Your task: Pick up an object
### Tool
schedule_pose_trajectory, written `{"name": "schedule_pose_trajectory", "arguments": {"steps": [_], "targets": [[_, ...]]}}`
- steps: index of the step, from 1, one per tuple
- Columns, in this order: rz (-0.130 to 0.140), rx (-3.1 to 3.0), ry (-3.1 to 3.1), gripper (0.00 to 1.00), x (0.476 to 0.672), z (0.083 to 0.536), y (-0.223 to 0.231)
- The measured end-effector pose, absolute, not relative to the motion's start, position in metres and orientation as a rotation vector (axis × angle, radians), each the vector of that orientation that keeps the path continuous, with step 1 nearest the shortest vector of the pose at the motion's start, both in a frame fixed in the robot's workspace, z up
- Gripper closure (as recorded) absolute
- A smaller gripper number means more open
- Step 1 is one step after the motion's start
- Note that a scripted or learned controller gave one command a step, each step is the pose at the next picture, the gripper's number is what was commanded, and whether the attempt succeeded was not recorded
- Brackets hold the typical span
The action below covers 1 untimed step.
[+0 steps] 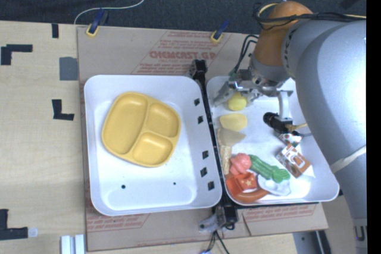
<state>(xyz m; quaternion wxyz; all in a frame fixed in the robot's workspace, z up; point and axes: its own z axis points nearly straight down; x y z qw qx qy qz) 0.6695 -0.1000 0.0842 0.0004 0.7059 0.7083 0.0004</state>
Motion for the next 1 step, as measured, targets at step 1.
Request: {"name": "schedule_pose_trajectory", "arguments": {"steps": [1], "targets": [[0.003, 2.215, 2.222, 1.0, 0.6697, 0.0967, -0.1006]]}}
